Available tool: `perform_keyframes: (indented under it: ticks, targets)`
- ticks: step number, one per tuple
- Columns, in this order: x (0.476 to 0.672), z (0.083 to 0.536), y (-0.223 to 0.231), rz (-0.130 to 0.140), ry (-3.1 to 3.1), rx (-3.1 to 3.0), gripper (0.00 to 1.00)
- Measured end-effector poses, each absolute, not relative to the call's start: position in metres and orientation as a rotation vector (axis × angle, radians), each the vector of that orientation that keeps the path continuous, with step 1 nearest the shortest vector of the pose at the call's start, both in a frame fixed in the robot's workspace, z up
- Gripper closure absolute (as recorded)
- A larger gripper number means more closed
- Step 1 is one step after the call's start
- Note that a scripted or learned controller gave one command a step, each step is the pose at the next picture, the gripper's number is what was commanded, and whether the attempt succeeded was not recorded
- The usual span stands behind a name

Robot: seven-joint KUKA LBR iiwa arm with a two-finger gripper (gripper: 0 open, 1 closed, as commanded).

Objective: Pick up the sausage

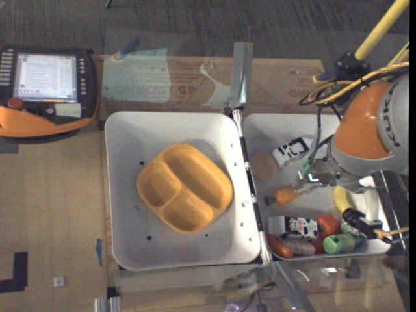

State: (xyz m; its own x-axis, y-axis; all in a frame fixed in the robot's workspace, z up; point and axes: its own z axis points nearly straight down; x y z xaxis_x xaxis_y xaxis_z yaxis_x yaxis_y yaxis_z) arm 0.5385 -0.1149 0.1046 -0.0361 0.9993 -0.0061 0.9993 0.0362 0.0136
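The bench carries two shallow white bins side by side. The left bin holds a yellow tray with three compartments, lying tilted near the bin's middle. The right bin is crowded along its near side, and the grey arm with its orange band reaches in over it from the right.

At the far left of the bench, well apart from both bins, rests a control pad with a lit screen and an orange base.

Under the arm's wrist the claw hangs above the middle of the right bin, just beside the leafy end of a carrot. Whether the claw is released or clenched cannot be told from here, since the wrist covers much of it and the picture is dim.

A small black-and-white carton lies near the bin's far wall. A second patterned carton lies near the front, with a red tomato touching its right end. A yellow banana sits to the right, and a green piece lies beside the front wall.

The sausage, reddish and short, appears to lie in the front left corner of the right bin, against the wall and just below the patterned carton.
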Motion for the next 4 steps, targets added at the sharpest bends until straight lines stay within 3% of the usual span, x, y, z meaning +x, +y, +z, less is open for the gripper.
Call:
perform_keyframes:
  ticks: [1, 2, 4]
  targets:
    - [0.538, 0.105, -0.117, 0.006, 2.246, 2.173, 0.00]
    - [0.481, 0.087, -0.111, 0.003, 2.201, 2.228, 0.00]
    - [0.481, 0.087, -0.110, 0.004, 2.202, 2.228, 0.00]
